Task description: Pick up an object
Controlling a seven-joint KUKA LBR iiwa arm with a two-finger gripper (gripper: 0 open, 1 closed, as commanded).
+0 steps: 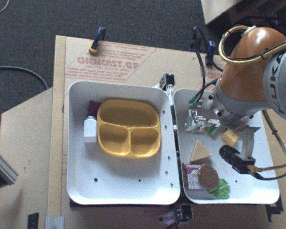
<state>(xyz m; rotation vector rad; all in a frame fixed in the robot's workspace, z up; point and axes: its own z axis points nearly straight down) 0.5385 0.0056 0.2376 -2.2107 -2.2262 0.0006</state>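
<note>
Handling outlook: small toy-food pieces in the right bin (269, 191) look light and rigid, probably smooth plastic, so a slip is the main risk.
Nearest pieces: a green leaf piece (222, 189) touches a brown round patty (209, 177), beside a dark red packet (193, 177) at the near rim.
Best candidate: the yellow cheese wedge (200, 152) lies apart from its neighbours; I judge its flat slanted sides offer the surest pinch.
Tan block: a small tan piece (230, 137) sits just under the wrist.
Gripper (198, 121): low over the bin's far part, nothing visibly held; grip state cannot be told.
Left bin (74, 145): yellow divided plate (129, 128), white bottle (90, 129).
</note>
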